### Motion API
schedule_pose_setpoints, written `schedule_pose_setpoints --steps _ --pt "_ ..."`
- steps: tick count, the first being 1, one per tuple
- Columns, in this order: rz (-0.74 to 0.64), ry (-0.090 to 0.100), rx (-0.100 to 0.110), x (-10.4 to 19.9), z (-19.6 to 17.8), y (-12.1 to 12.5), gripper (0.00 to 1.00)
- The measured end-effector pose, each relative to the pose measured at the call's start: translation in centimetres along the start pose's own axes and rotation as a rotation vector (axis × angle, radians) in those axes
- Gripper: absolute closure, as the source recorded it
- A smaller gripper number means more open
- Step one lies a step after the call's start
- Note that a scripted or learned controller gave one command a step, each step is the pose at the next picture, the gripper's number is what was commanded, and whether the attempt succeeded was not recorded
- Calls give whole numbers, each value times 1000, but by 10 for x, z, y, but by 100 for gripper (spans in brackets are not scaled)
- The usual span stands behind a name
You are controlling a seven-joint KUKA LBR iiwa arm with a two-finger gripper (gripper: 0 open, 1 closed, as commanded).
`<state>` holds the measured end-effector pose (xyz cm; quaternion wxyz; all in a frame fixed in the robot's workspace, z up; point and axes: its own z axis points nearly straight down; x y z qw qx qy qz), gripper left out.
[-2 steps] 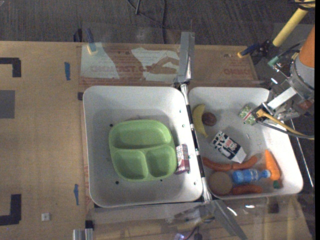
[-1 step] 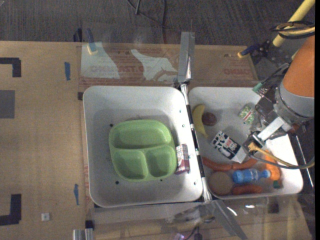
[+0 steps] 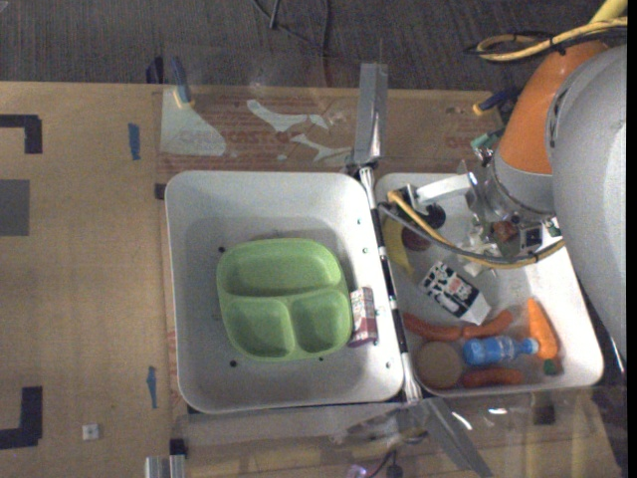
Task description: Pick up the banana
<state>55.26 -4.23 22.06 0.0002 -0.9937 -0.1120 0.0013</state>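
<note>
The banana (image 3: 397, 248) lies lengthwise along the left wall of the right bin (image 3: 582, 317), yellow and partly crossed by a yellow cable. My gripper (image 3: 495, 231) hangs over the upper middle of that bin, to the right of the banana and apart from it. The grey arm with its orange band covers the bin's upper right corner and most of the gripper.
In the right bin lie a black-and-white carton (image 3: 455, 292), a blue bottle (image 3: 500, 350), orange carrot-like pieces (image 3: 540, 328), and a round brown item (image 3: 440, 364). The left bin (image 3: 199, 207) holds a green divided plate (image 3: 285, 298) and a small dark can (image 3: 362, 317).
</note>
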Motion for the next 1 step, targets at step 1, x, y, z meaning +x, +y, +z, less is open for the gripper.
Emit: schedule_pose_setpoints --steps 1 --pt "0 -1 1 0 0 0 0"
